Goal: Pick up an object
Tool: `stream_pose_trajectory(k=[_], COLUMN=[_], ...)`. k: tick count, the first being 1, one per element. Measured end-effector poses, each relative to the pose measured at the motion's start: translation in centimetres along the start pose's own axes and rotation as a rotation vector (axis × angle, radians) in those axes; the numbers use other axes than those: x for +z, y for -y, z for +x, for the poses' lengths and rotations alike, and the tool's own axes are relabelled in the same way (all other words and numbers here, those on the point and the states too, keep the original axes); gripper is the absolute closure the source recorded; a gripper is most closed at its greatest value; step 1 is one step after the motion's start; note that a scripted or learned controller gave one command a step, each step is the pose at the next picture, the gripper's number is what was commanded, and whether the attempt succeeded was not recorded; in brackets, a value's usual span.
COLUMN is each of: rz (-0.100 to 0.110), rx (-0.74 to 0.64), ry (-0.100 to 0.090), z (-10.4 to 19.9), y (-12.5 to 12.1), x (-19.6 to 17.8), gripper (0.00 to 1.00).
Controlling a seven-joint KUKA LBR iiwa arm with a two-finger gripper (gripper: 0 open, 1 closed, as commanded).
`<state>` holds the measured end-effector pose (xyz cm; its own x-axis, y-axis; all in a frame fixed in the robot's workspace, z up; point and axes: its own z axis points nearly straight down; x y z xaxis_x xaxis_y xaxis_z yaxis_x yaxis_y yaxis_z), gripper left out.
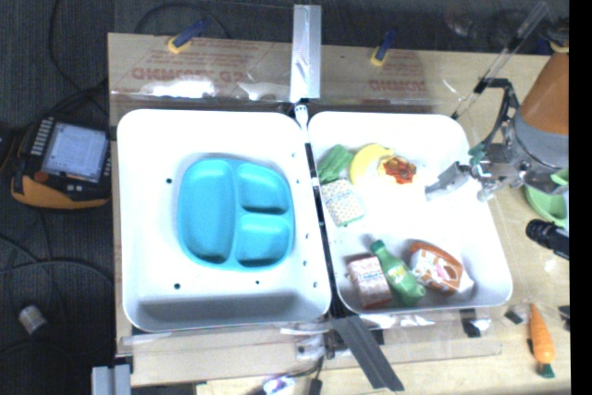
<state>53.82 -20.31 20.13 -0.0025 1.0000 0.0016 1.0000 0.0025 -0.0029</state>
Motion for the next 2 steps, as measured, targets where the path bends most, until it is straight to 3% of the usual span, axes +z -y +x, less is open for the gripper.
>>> stream_pose_trajectory(k=[1, 2], rz=[-0.012, -0.01], rx=[-0.356, -0.32], ry=[0.009, 0.007], z=[1.1, 4.7], y=[-7.1, -12.3], x=[11.2, 11.3], gripper=[0.0, 0.0])
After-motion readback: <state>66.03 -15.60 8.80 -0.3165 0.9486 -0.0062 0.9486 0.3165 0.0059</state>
